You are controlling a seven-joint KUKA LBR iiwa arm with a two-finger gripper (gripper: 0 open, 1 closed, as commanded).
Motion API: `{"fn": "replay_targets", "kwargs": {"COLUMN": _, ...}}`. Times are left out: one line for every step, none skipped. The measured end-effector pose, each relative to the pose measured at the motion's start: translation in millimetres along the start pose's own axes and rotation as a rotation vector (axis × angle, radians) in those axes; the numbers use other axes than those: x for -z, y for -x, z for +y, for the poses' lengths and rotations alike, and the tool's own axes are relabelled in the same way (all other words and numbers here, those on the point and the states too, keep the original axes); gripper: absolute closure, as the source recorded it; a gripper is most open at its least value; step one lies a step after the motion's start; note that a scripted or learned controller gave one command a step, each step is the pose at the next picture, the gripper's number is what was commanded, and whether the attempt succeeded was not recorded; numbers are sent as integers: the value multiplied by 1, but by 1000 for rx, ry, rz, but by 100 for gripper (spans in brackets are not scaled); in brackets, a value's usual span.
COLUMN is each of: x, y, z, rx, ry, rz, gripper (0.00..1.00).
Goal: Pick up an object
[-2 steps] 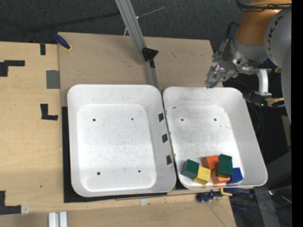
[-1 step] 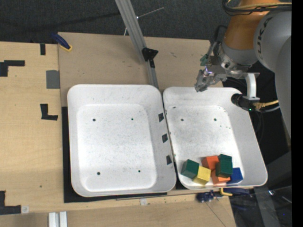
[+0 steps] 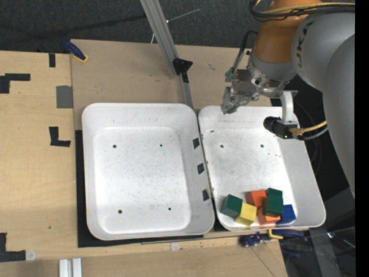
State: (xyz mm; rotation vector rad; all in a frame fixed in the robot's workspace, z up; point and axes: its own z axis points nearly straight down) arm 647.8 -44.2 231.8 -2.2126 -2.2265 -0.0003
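Claw (image 3: pixel 229 107) state unclear, over right bin's (image 3: pixel 300 154) far rim | blocks (image 3: pixel 259 206) clustered near corner

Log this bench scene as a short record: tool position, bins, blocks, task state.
tool: above the far rim of the right bin, no block between its tips visible
right bin: holds a cluster of blocks in its near corner
blocks: dark green block, yellow block, orange block, a second green block, blue block
block layout: bunched together, touching or overlapping
left bin: white, beside the right bin
task state: no block picked up yet; tool is far from the cluster
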Motion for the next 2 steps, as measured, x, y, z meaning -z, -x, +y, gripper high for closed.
{"fn": "replay_targets", "kwargs": {"x": 4, "y": -54, "z": -11, "rx": 1, "ry": -1, "rz": 0, "gripper": 100}}
{"fn": "replay_targets", "kwargs": {"x": -8, "y": -102, "z": -35, "rx": -1, "ry": -2, "rz": -1, "gripper": 100}}
